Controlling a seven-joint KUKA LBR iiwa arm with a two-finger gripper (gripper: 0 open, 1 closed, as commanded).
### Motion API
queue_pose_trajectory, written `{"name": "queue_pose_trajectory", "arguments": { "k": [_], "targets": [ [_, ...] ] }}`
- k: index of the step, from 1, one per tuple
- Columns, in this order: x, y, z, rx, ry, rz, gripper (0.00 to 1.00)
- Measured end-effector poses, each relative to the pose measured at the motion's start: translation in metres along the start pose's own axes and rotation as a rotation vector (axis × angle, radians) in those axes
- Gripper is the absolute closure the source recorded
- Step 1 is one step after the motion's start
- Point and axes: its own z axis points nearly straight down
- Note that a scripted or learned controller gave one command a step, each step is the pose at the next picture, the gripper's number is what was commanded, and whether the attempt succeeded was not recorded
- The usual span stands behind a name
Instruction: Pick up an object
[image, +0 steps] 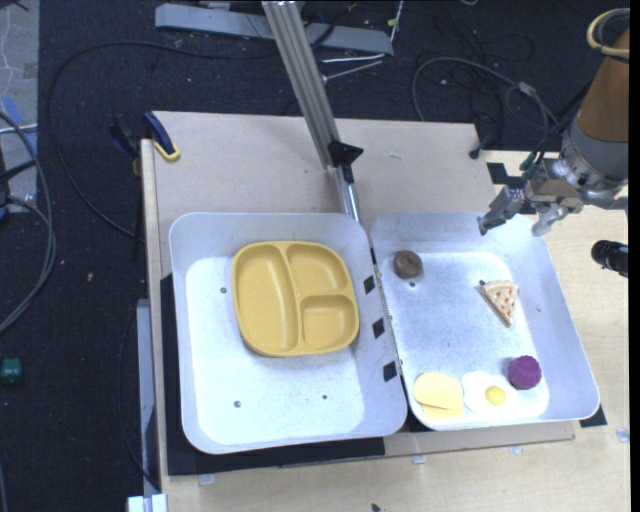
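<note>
The right bin (560, 300) holds a brown round piece (407, 264) near its far left corner, a pizza slice (500, 300) toward the right, a purple ball (524, 372), a fried egg (492, 394) and a yellow flat piece (438, 391) along the near edge. My gripper (516, 218) hangs over the far right rim of this bin, above and behind the pizza slice. Its two fingers stand spread apart with nothing between them.
A yellow divided plate (296, 298) lies in the left bin (200, 400). A slanted metal pole (312, 90) rises from between the bins at the back. Cables run over the dark floor behind the bench.
</note>
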Motion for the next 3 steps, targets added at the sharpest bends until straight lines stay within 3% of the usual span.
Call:
{"name": "queue_pose_trajectory", "arguments": {
  "k": [3],
  "targets": [
    [0.008, -0.002, 0.165, 0.003, 0.001, 0.001, 0.0]
  ]
}}
